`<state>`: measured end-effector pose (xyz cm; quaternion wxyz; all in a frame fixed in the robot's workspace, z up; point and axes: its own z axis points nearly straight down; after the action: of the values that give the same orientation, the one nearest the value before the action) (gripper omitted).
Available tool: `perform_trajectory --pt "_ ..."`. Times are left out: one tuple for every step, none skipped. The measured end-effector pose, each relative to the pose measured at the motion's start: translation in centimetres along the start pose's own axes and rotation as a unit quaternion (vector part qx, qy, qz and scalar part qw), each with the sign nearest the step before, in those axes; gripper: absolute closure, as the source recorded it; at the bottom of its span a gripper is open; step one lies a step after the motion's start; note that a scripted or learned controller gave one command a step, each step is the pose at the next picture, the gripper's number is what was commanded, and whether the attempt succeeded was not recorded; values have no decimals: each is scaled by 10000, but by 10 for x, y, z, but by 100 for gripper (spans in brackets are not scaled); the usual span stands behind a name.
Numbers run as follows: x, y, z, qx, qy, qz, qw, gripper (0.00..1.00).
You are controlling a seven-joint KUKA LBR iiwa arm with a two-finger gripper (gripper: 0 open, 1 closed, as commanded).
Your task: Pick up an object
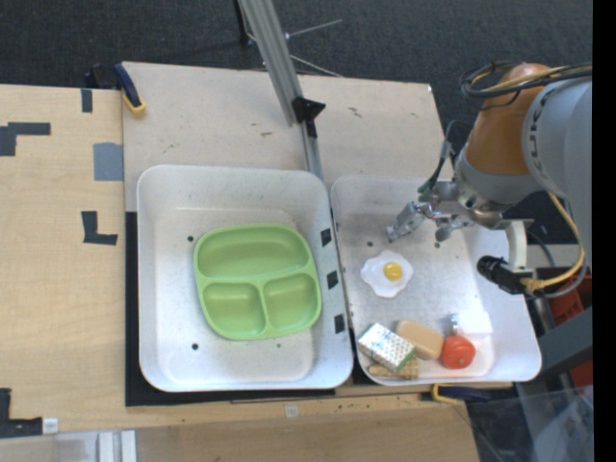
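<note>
Approach step: the hand (422, 221) hovers over the right shallow white bin (510, 359), fingers spread wide and holding nothing. The flat white-and-yellow toy fried egg (387, 274) lies just below it, apart. Next move, in my judgement: centre above the egg, descend, close.

Two white bins sit on a pale wood-coloured bench (58, 287), whose left part carries dark grey and black tape marks. The left bin (159, 258) is white with faint dark speckles and holds a light green divided plate (257, 281). The right bin (510, 349) is white as well. Near its middle lies a white fried egg (387, 275) with a yellow yolk. Along its front edge are a green-and-white patterned packet (385, 346), a tan block (420, 339) and a red tomato-like piece (458, 352). The arm (525, 142) is grey with an orange band, and its gripper (423, 221) is metallic grey.
</note>
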<state>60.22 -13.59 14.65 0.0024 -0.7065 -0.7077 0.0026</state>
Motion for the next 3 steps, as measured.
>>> perform_trajectory --pt "1 -1 54 0 1 -1 10000 0" --pt "1 0 41 -20 1 -8 10000 100" --pt "9 2 -5 -51 -1 -3 10000 100"
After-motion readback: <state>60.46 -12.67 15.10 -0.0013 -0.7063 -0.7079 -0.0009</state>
